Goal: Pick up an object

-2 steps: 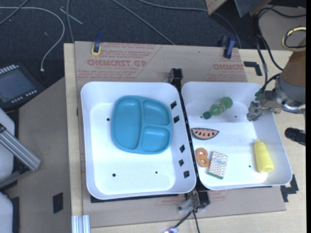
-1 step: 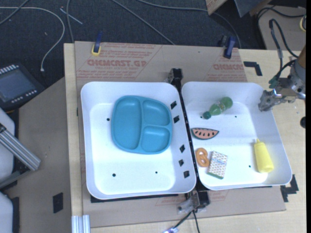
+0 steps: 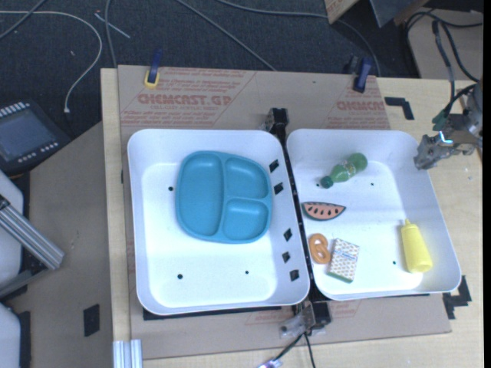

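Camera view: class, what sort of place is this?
Probably a robotics lab bench: two white bins clamped on a board, loose cables on the floor, and toy items like a watermelon slice.

My view is evenly and brightly lit from above, with a cool bluish cast. The white bins (image 3: 153, 205) glare mildly; shadows are soft; detail is slightly soft throughout.

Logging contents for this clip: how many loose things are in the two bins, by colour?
Blue: 1, the divided plate in the left bin
Green: 1, the bottle in the right bin
Yellow: 1, the squeeze bottle
Red: 1, the watermelon slice
Orange: 1, the pretzel
Pale patterned: 1, the packet
Total: 6
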`<state>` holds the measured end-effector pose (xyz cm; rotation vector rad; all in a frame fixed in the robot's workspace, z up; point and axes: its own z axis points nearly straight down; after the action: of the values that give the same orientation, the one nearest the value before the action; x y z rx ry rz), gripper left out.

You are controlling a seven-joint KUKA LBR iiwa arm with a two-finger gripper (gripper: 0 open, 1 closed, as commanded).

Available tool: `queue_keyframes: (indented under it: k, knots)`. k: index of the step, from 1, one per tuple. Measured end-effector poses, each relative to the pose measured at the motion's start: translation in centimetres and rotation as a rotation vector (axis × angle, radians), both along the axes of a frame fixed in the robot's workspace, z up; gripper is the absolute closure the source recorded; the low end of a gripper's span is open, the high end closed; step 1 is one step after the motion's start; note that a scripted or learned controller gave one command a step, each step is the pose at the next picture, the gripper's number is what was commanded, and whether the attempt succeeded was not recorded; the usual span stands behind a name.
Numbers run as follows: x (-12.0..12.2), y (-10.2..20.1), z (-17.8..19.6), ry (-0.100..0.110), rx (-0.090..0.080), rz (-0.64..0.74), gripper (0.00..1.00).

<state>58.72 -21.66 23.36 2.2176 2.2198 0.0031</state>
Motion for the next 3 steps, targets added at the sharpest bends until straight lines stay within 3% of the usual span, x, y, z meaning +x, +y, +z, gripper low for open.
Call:
queue_keyframes:
  k: [2, 3]
  knots:
    - [-0.7, 10.8, 1.9, 0.005, 0.005, 0.006, 1.00]
    - [-1.3, 16.1, 0.4, 0.007, 0.004, 0.005, 1.00]
